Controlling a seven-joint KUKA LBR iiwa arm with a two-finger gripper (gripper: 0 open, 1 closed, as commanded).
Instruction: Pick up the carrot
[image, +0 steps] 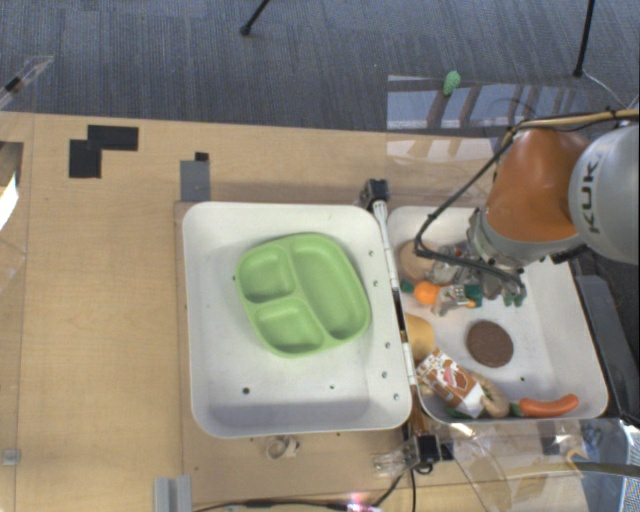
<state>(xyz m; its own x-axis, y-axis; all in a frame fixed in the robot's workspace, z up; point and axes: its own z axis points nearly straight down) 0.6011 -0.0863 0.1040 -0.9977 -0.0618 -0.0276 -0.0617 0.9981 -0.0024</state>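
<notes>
The carrot (427, 293) is a small orange piece with a greenish end (471, 294), lying in the right bin (560, 300) near its left wall. My gripper (455, 292) hangs low right over the carrot's middle and hides part of it. The grey arm with its orange band (535, 190) reaches in from the right above the bin's back half. I cannot see whether the carrot is held.
Also in the right bin: a brown round disc (490, 343), a red-orange sausage shape (548, 405), a snack packet (450, 380), a yellowish lump (419, 330) and a beige item (410, 260). The left bin (215, 380) holds a green divided plate (302, 292).
</notes>
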